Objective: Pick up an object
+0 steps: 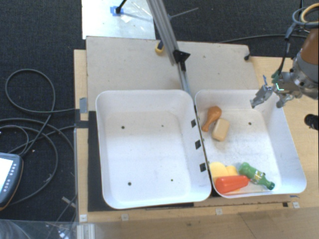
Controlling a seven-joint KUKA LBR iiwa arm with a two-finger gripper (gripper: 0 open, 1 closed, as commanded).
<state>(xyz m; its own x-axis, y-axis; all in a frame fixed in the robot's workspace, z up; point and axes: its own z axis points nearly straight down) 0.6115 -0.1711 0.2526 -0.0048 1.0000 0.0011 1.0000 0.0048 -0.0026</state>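
Five objects sit in the right bin (291, 148), and none of them is taken yet, so we're at the very start: the approach. The pincer (270, 97) hangs over the bin's far right corner, its two fingers spread apart with nothing between them.

Count them off from the pincer. One drumstick (212, 117), brown, down and to the left of it, the nearest thing. One beige block (221, 130) just beyond that, touching or nearly touching the drumstick's fat end. Then well below the pincer, along the near rim, a tight cluster: one green bottle (256, 176), one red pepper (231, 183), one yellow piece (223, 170) tucked behind the pepper. Two bins in all; the left bin (107, 103) lies far off to the pincer's left.

What does the next move call for? My read: travel left and down over the drumstick or the block, line the fingers across the narrow side, then drop. Those two lie in open floor, so they look the easier pick. The cluster at the rim is crowded, and I'd expect a close there to nudge a neighbour.
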